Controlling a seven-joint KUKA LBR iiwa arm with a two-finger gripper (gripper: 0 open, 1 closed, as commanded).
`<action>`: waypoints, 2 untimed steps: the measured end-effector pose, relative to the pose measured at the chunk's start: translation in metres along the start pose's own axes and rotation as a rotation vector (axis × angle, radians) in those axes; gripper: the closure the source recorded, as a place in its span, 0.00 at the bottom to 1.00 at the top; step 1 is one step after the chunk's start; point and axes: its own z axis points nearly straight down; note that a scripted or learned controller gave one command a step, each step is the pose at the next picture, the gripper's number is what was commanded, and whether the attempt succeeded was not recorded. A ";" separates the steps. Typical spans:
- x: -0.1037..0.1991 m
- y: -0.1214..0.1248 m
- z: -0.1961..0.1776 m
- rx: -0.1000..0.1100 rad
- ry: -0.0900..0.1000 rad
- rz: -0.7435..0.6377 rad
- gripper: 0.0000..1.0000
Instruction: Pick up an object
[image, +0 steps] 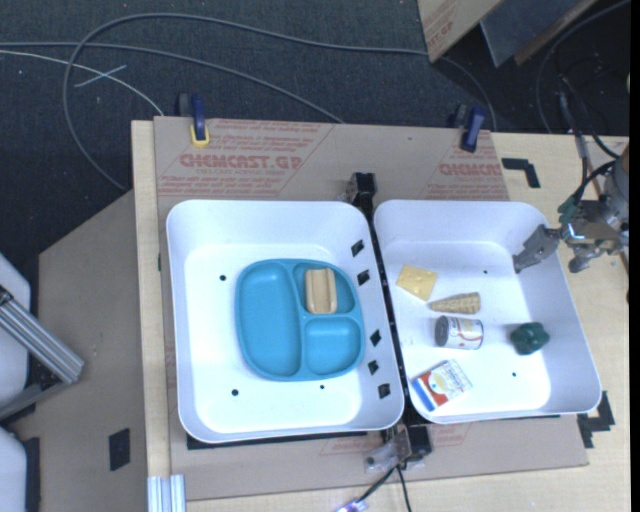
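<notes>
Currently the hand (556, 252), fingers spread and pinching nothing, hovers above the right shallow white plastic bin's (572, 340) far-right rim. The dark green rounded object (529, 337) lies below it; descending here risks striking the rim.

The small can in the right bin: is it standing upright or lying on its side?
On its side. The can shows its long side, one round end facing left.

Gripper (556, 250) hangs open over the right bin (570, 380), at its far right rim; nearer the camera from it lie a green lump (529, 337), can (459, 332), cone (454, 302) and cheese wedge (416, 282)
</notes>
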 end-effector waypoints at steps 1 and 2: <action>0.001 0.003 -0.007 -0.012 -0.003 -0.004 0.00; 0.002 0.001 0.056 -0.006 -0.001 -0.003 0.00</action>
